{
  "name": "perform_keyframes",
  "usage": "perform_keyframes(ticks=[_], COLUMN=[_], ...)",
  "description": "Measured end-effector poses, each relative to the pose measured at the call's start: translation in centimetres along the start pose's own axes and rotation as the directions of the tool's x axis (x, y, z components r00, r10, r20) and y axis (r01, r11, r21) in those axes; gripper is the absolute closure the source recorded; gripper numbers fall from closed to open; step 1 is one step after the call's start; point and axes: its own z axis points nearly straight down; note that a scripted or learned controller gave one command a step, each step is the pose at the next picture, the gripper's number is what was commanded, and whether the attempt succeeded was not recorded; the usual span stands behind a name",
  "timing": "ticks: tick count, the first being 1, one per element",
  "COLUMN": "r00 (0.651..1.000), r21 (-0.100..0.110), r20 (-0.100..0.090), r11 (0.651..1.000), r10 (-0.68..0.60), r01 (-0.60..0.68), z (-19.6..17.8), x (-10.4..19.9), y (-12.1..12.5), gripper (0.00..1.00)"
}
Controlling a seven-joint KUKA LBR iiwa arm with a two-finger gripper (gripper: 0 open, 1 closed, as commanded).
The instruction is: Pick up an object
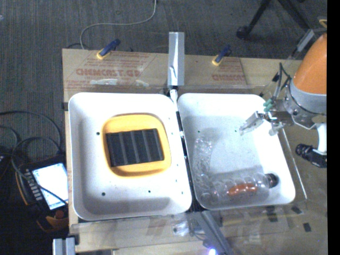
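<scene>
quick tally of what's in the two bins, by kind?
Yellow tray with dark slats: 1, left bin
Clear bottle, dark cap: 1, right bin
Clear crinkled plastic item: 1, right bin
Total: 3

We note smooth, glossy white plastic bins [85,158]. A clear, shiny plastic bottle [239,186] lies at five o'clock. The yellow tray [137,145] looks matt, its dark insert ribbed. The bench [127,70] shows brown cardboard.
</scene>
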Motion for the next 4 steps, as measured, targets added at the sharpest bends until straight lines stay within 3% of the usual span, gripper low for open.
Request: perform_keyframes(ticks=[1,2,3,4], r00=[0.996,0.999,0.998,0.998], r21=[0.001,-0.001,-0.001,-0.002], r20=[0.001,0.003,0.002,0.002], r11=[0.996,0.999,0.998,0.998], r10=[0.091,-0.047,0.059,0.067], r01=[-0.091,0.048,-0.059,-0.067], z=[3.3,4.7,-3.8,-4.7], x=[0.9,0.9,3.0,0.7], y=[-6.5,-1.6,-6.8,-6.8], gripper=[0.0,0.0,0.0,0.0])
